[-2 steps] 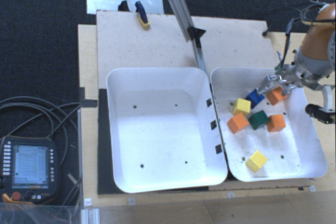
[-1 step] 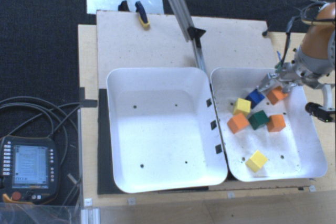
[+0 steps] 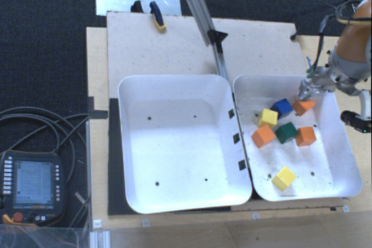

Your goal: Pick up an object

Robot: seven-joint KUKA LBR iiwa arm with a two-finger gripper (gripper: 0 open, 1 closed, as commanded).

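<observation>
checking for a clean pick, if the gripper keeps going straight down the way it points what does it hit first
Most likely the small orange block at the far side of the right bin; the gripper tip sits just above it in the picture. Depth is hard to judge, so it may miss and meet the bin floor beside it.

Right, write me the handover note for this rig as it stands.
Gripper: low over the right bin's far edge, at an orange block; grasp not confirmed.
Things: all blocks in the right bin: blue block, two yellow, green, two more orange.
Done: nothing lifted.
Left: close on a block and raise it.
</observation>
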